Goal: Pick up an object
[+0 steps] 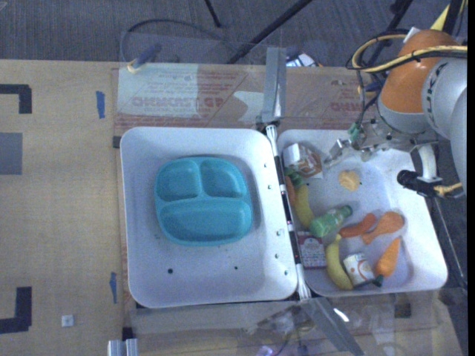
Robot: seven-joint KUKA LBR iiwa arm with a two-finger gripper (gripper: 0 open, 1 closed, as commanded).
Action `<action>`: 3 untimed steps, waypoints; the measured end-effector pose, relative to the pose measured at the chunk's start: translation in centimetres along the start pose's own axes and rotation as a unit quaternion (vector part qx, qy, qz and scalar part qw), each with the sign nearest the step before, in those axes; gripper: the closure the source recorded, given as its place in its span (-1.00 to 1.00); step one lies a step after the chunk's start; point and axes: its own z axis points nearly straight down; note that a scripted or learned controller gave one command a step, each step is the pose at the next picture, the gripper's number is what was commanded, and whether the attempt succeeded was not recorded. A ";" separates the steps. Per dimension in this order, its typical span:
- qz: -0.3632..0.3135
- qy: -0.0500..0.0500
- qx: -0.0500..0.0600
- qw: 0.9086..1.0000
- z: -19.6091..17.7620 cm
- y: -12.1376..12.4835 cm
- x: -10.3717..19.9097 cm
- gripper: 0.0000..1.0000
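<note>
Hovering at the right white plastic bin's (427, 232) 12 o'clock rim, the end effector (355, 144) carried nothing visible; its grip state was unclear, lifting remained undone.

I see red print on the clear sheet (194, 95) behind the bins, upside down and too blurred to read. Small packets (312, 249) in my right bin (423, 199) carry labels, also illegible.
</note>
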 end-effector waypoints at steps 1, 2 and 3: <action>-0.020 0.002 0.002 1.000 1.1 -6.3 3.2 -1.00; -0.018 0.001 -0.001 1.000 -0.1 -6.1 2.9 1.00; -0.018 0.001 -0.001 1.000 -0.1 -6.1 2.9 -1.00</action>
